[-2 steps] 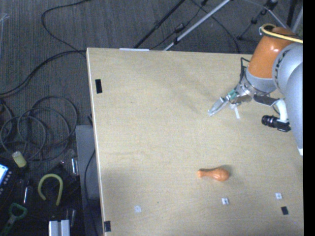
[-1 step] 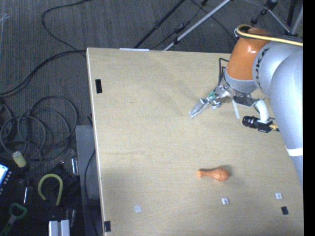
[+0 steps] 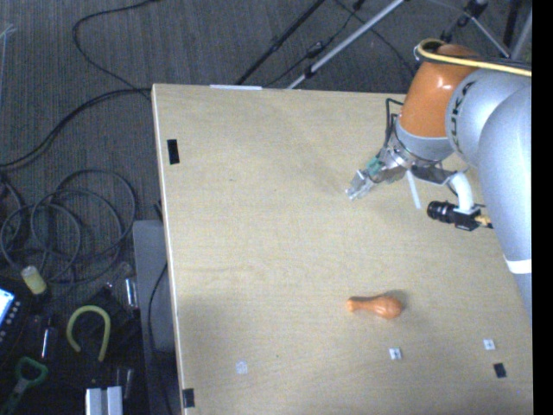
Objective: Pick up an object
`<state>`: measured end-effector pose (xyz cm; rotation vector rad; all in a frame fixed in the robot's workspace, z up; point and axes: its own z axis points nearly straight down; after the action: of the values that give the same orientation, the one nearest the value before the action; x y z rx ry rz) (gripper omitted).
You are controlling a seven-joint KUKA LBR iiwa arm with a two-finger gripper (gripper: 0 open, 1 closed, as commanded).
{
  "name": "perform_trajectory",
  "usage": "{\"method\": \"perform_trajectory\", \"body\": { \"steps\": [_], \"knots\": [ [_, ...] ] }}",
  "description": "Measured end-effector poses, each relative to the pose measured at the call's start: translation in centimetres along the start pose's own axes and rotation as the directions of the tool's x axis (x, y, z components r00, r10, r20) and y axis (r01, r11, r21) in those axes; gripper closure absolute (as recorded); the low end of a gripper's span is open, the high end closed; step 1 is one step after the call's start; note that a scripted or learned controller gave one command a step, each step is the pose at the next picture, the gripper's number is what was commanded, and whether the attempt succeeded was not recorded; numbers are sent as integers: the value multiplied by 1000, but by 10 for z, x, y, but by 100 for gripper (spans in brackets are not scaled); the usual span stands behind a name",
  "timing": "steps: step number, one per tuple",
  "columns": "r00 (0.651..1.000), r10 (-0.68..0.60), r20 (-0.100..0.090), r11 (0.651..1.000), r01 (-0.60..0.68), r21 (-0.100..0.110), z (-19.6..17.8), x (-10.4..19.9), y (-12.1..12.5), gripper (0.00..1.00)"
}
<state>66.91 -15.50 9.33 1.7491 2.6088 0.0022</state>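
Tool (image 3: 361,185) hanging off the big grey arm (image 3: 501,145) is hovering over bare bench (image 3: 259,232), grip state I cannot tell, looking set to approach, needing to drop toward the small orange object (image 3: 377,306) lying nearer the front.

No text, label, brand name or number can be read here. The surface (image 3: 259,232) carries a few small black marks and pale square tags, all well away from the jaws and toward the near edge and far-left edge, but they are too small and blurred to make out any characters. The grey arm (image 3: 505,154) and its orange band (image 3: 432,98) show no lettering that can be made out at this size.
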Motion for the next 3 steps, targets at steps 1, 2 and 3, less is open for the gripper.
{"method": "perform_trajectory", "body": {
  "steps": [1,2,3],
  "knots": [
    [1000,28,2,1000,-28,0,-151,12,5,100],
    [997,-76,0,997,76,3,-108,52,-15,100],
    [995,101,0,995,-101,2,-85,40,16,100]
  ]
}}
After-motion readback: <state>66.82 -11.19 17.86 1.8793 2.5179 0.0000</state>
